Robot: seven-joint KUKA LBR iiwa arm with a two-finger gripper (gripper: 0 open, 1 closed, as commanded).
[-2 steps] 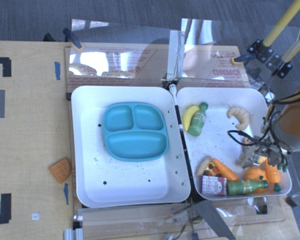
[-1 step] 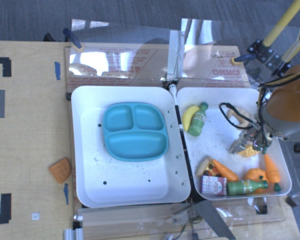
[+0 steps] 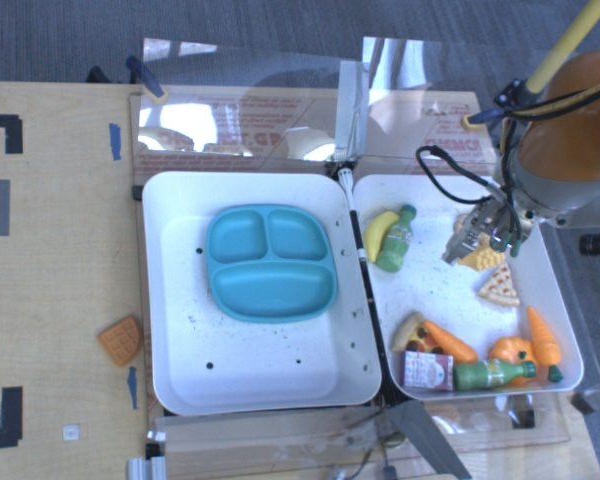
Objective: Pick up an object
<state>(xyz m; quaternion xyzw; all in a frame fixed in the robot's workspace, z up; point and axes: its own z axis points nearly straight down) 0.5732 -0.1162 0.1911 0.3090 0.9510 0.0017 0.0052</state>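
left bin [image 3: 170, 368]: shallow, white; holds one blue divided plate [image 3: 271, 262], three compartments, sitting in the bin's upper middle; dark specks on the bin floor below the plate.
right bin [image 3: 565, 363]: shallow, white, touching the left bin along a shared edge; holds toy food.
right bin contents: banana [image 3: 379, 232] and small green bottle [image 3: 397, 240] side by side, near the divider edge; yellow waffle piece [image 3: 483, 259] right under the claw; pizza slice [image 3: 500, 287] just below the waffle piece; carrot [image 3: 447, 341], second carrot [image 3: 544, 337], orange fruit [image 3: 510, 350], green sauce bottle [image 3: 493, 374] and red-and-white carton [image 3: 426, 370] bunched along the bin's bottom edge.
task thing: waffle piece, in the right bin's upper right, flat on the bin floor; partly hidden by the claw, so long axis cannot be told.
claw [image 3: 477, 240]: down over the waffle piece, touching or just above it; fingers' spread cannot be told, no sure grasp visible.
arm [image 3: 555, 163]: grey with an orange band, reaching in from the right over the right bin; black cable looping beside it.
bench [image 3: 50, 268]: light wood left of the left bin, blue tape marks, black corner marks; a waffle-like orange toy [image 3: 121, 340] lies on it just left of the left bin.
room: dark grey carpet beyond the bins; clear plastic panels behind both bins.
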